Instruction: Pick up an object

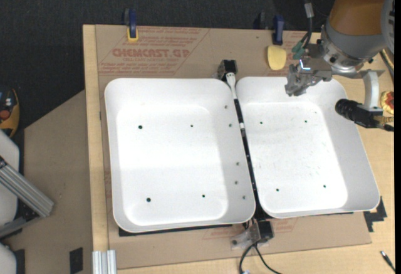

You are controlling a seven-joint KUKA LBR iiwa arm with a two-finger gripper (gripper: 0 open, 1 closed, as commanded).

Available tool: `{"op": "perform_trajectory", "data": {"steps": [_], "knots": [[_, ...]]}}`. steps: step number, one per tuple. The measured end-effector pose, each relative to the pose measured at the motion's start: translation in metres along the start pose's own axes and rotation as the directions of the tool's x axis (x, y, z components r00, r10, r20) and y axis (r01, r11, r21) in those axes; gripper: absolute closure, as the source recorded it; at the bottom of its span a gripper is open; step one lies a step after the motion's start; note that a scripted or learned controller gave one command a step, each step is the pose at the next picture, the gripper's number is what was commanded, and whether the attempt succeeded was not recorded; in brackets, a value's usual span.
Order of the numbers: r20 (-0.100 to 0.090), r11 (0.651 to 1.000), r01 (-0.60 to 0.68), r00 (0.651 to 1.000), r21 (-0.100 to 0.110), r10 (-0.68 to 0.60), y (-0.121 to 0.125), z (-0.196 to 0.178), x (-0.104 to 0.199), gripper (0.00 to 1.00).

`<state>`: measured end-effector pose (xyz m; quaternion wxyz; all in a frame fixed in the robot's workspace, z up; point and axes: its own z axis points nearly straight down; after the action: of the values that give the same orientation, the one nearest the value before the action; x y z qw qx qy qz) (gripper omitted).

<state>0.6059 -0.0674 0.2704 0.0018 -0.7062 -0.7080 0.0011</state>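
camera view: hand (299, 86) over right bin (351, 160), yellow object (276, 57) beside.

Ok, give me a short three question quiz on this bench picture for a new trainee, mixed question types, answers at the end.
1. True or false: the gripper hangs over the far edge of the right bin.
2. Which lies on the board beyond the bins? A) a yellow object B) a red cup C) a green ball
3. Fill in: the two clamps at the board's far edge are ____ in colour.

Key: 1 true; 2 A, the yellow object; 3 blue.
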Motion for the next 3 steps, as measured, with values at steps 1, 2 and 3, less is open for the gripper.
{"op": "perform_trajectory", "data": {"steps": [1, 2, 3], "knots": [[-0.002, 1.0, 0.009, 1.0, -0.01, -0.009, 0.008, -0.033, 0.103, 1.0], [0.001, 1.0, -0.001, 1.0, -0.008, 0.001, -0.01, -0.052, 0.101, 1.0], [0.0, 1.0, 0.004, 1.0, 0.004, -0.004, -0.014, 0.022, 0.174, 1.0]]}}
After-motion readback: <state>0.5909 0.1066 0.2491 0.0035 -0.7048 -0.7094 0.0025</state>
